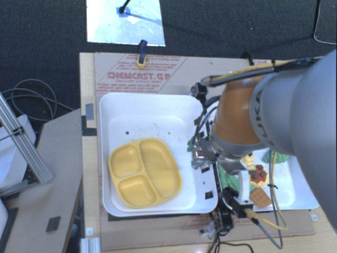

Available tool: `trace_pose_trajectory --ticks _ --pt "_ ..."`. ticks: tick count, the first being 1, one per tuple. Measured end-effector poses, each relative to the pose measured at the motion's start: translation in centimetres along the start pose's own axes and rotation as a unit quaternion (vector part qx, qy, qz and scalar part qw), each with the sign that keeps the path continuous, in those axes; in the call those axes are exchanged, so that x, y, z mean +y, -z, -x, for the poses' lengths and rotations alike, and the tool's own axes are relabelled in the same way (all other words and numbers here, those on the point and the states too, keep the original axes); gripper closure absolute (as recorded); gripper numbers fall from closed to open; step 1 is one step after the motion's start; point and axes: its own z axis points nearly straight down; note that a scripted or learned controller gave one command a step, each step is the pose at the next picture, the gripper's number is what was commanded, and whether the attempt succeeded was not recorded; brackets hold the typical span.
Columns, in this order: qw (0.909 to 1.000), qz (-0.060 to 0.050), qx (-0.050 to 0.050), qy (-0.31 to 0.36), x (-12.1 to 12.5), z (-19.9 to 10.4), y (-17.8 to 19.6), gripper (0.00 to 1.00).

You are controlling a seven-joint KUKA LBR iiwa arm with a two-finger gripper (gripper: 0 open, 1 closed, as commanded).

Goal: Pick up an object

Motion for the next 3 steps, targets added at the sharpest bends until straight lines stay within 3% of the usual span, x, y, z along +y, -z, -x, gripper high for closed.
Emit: trace_pose_trajectory --ticks 1,2,3 --pt "1.0 0.004 0.003 0.008 0.0 -7.6 4.4 1.0" --pt "1.0 0.004 0.0 0.0 5.7 2.0 4.8 1.0" --pt "1.0 0.0 0.002 0.007 4.1 -4.6 -0.3 1.0"
